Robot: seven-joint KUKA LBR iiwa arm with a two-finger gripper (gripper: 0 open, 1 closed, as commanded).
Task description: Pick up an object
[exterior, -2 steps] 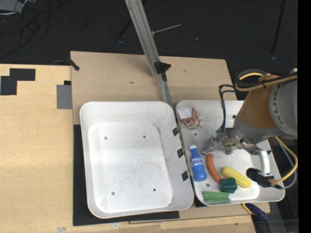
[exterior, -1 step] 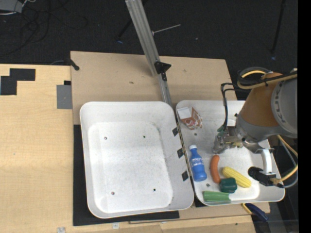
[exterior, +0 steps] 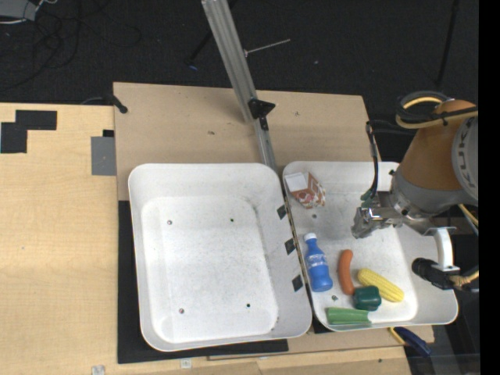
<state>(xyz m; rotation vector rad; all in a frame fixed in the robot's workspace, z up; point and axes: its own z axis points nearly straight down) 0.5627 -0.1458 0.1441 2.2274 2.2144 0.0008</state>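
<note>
Left bin (exterior: 148,209) on the surface. In right bin (exterior: 437,315): small carton (exterior: 305,188), blue bottle (exterior: 316,263), orange carrot (exterior: 345,270), green pieces (exterior: 365,298), yellow corn (exterior: 380,285). Gripper (exterior: 364,221) above this bin, near the carrot, holding nothing visible; open or closed, cannot tell.

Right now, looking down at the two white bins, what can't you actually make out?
- Gripper, camera view: too small and blurred to tell whether it grips anything.
- Small red-and-white carton: label too blurred to read.
- Dark green block: overlaps the yellow corn cob; contact unclear.
- Right white bin: the arm covers its far-right side.
</note>
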